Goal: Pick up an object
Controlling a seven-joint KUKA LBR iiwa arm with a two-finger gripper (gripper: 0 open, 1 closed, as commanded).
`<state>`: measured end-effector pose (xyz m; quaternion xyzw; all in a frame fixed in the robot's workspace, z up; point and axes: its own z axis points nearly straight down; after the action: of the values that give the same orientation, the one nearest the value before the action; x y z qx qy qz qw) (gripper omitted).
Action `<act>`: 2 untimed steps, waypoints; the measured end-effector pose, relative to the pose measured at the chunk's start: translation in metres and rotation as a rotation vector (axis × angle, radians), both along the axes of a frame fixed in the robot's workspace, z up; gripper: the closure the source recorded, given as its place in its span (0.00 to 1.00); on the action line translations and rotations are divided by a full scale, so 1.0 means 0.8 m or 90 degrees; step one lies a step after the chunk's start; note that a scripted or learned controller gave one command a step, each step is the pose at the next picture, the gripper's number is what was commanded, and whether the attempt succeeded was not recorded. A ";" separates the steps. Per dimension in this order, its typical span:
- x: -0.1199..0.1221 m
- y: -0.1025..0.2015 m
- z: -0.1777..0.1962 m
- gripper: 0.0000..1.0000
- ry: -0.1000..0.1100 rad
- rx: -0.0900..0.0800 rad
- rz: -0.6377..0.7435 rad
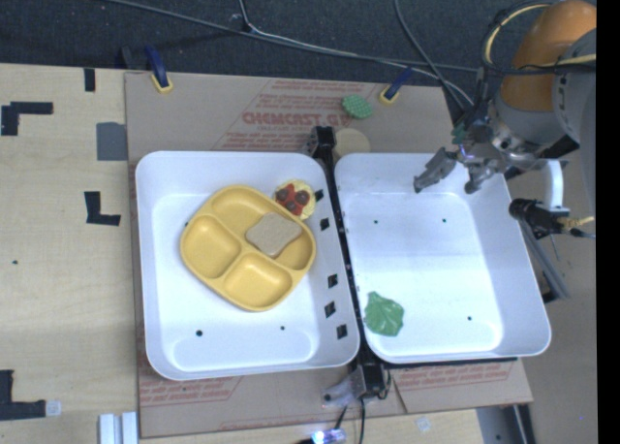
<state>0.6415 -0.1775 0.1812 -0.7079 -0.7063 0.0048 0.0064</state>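
Observation:
My gripper (452,177) hangs over the far edge of the right bin (504,268), its two dark fingers spread apart with nothing between them. A green leafy piece (384,314) lies in the near left corner of that bin, well away from the gripper. In the left bin (160,238) a yellow divided plate (247,246) holds a slice of brown bread (272,234). A small yellow item with red berries (294,197) rests at the plate's far right rim.
A small green object (356,106) lies on the cardboard behind the bins. Blue clamps (155,70) hold the board's far edge, and cables run above it. A black divider strip (329,238) separates the two bins.

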 end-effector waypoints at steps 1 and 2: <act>0.004 0.001 0.012 0.00 -0.009 -0.002 0.002; -0.008 0.002 -0.049 0.00 -0.007 -0.002 0.002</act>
<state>0.6350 -0.1758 0.1424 -0.7066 -0.7076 0.0020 0.0018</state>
